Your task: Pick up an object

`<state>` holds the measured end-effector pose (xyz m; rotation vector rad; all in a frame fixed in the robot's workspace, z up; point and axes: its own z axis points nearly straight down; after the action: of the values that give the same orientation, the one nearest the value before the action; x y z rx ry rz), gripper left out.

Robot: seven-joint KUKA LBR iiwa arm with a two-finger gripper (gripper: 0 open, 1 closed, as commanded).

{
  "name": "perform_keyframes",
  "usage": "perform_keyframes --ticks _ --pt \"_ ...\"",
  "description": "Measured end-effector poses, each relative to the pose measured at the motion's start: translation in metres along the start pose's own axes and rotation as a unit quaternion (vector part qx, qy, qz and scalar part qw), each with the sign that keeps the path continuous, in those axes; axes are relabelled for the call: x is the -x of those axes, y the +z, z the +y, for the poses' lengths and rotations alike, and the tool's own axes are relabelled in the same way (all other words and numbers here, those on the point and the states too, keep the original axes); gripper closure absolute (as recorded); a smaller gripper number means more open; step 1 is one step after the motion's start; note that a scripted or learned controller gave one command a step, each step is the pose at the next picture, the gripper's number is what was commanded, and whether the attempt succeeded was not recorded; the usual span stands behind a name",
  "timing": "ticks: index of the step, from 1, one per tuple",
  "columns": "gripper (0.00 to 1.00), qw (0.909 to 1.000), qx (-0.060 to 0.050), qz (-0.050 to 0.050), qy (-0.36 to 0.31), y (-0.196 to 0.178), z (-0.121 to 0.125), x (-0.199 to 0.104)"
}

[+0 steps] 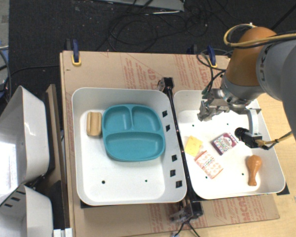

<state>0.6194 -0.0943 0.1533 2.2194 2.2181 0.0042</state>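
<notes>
Two white bins are seen side by side. In the left bin one teal divided plate and one tan bread piece are placed. In the right bin four things are counted: one yellow block, one red-white packet, one purple packet, and one drumstick, standing nearly vertical in view, thick end up. Above this bin's far part the gripper is held, and nothing is grasped by it; its opening cannot be told.

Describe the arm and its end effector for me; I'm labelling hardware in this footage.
The arm is a thick, rounded grey body with an orange band above the wrist. A yellow cable loops over the band, and black cables trail beside it. The end effector is a compact grey metal assembly with short fingers.
</notes>
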Motion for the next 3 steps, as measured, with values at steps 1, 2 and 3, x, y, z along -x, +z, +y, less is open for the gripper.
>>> perform_keyframes --ticks 1,2,3 --pt "1.00 1.0000 0.001 0.000 -0.001 -0.054 0.002 0.000" --pt "1.00 1.0000 -0.003 0.001 -0.004 -0.061 -0.033 -0.046" --pt "1.00 1.0000 -0.004 0.001 -0.004 -0.055 -0.058 -0.092"
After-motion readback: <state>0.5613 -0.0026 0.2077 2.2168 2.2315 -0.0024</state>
